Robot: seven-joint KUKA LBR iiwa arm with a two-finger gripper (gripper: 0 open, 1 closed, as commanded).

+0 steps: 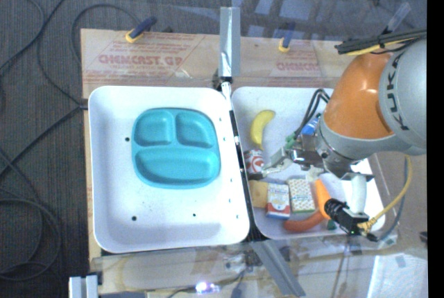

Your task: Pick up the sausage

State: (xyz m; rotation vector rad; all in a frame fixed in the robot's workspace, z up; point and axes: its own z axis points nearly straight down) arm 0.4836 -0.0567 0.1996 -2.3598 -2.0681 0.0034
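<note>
We see the surface (104, 61), a tan board with red lettering, carrying two shallow white bins side by side. The left bin (111, 220) holds a teal divided tray (177, 147) lying flat near its middle, with three compartments facing up. The right bin (277, 99) is crowded along its near side, and the arm (371, 102) reaches over it from the right, its grey body and orange band covering much of the bin's right half.

Below the orange band we find the pincer (291, 154), hanging over the middle of the right bin and pointing toward the bin's left wall; we cannot tell how it stands, since the wrist parts and cables clutter it.

Smaller things come next. A yellow banana (261, 125) lies in the upper left part of the right bin, just above the pincer. Two small cartons (290, 197) sit side by side near the bin's front, with a red and white round item (255, 163) to their upper left against the dividing wall. An orange carrot (322, 191) lies tilted just right of the cartons.

The sausage (305, 223), reddish orange and curved, lies at the front edge of the right bin, just below the cartons. It sits well apart from the pincer, nearer to us and slightly right, with the cartons between them
</note>
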